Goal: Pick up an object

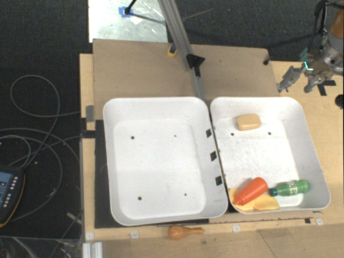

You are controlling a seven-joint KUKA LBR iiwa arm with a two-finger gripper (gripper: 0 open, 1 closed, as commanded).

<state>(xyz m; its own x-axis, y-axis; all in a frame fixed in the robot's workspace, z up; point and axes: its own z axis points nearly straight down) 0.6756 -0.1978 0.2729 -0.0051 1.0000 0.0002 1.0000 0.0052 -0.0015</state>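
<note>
Down at the lower right of the frame, the orange carrot [250, 191] and green bottle [289, 187] sit in the right bin [309, 128]. Further up lies the tan soap bar [248, 122]. The gripper [300, 80] hangs spread wide and empty at upper right, so everything lies down-left of it.

Two bins sit side by side on the tabletop [150, 69]. In the right bin [306, 144], a soap bar [248, 122] lies near the far wall, while a carrot [250, 191] and a bottle [289, 187] lie together at the near edge (the carrot left of the bottle, on a flat cloth [263, 204]). The left bin [115, 160] adjoins it. A small wooden piece [185, 231] lies on the tabletop before the left bin. The end effector [306, 80] hangs beyond the right bin's far right corner.
</note>
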